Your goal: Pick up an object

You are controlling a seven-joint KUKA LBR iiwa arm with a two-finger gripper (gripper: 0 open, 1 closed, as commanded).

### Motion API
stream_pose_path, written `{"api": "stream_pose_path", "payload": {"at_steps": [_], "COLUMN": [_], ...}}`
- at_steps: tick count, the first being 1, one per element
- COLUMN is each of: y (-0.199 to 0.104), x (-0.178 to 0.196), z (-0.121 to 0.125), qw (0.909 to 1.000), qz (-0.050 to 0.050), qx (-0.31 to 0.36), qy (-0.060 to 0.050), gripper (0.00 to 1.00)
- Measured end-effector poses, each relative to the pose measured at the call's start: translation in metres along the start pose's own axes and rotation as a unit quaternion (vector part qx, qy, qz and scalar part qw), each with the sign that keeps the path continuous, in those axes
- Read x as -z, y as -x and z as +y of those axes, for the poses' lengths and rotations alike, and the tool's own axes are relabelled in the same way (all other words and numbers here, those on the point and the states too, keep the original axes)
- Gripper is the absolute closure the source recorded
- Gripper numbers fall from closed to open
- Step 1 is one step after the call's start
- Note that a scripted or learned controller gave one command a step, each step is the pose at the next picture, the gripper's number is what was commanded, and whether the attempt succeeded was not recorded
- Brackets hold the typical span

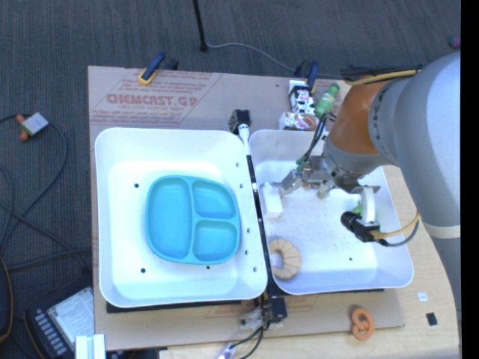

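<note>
Gripper (310, 179) sits low in the right bin (329, 275), under the orange-banded wrist; whether its fingers are spread or pressed together I cannot tell, since the wrist housing hides them.

Just beside it, toward the wall between the bins, lies a small white block (270, 200), apart from the gripper as far as the slant lets me judge. It looks stiff and light, with flat faces that would suit a pinch across its short sides.

Further off, toward the bin's near edge, a tan ring (285, 258) lies flat (probably soft or foam-like, so it may squash); one finger through the hole and one outside would take its band.

Farthest, in the left bin (120, 283), rests a blue divided tray (193, 220), slick and wide, best taken by its rim.
</note>
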State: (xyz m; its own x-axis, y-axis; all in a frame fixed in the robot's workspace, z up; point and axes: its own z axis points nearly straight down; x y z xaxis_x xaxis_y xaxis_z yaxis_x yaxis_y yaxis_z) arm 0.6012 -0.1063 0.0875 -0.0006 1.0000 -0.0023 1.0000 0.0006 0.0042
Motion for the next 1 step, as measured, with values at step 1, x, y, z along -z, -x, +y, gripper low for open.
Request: {"api": "stream_pose_path", "payload": {"at_steps": [1], "y": [0.011], "x": [0.0002], "z": [-0.1165], "qw": [1.0], "qz": [0.0], "qx": [-0.002], "qy": [0.0], "gripper": [0.0]}}
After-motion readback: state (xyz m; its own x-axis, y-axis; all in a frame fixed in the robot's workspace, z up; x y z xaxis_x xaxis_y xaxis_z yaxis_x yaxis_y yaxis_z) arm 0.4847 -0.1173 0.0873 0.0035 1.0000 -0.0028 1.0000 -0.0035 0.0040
